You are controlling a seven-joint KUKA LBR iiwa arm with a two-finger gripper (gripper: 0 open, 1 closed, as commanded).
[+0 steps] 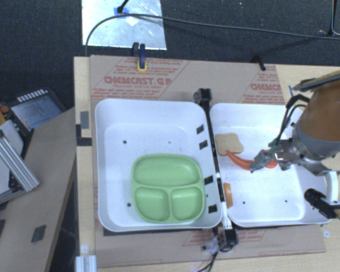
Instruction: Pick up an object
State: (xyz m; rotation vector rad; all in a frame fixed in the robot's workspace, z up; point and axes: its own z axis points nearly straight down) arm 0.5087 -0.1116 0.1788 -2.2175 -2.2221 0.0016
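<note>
At the far left edge lie a grey aluminium rail (10, 154) set at a slant and, above it, a small dark device with a ribbed top (35, 109), both on a side surface apart from the table (175, 71). The table is covered with brown printed cardboard and carries two shallow white bins side by side.

The left bin (116, 118) holds a light green divided plate (167, 187) with three compartments, sitting in the near half of the bin, toward its right side. Above the bins, a yellow and black clamp (140, 57) grips the far edge of the cardboard, and behind it lies a shiny metal sheet (123, 15). Black clips run along the seam where the two bins meet.

The right bin (260, 211) holds a tan slice of toy bread (228, 143) near its left wall, in the far half. Just below the bread, touching or nearly touching it, lies a curved orange object, possibly a toy carrot (238, 160). A small orange piece (228, 194) sits at the bin's left wall, nearer the camera.

The gripper (259, 163) is low in the right bin, its tip at the right end of the carrot-like object; whether its fingers are spread or pinching it cannot be told. The grey and orange arm (324, 118) reaches in from the right.
</note>
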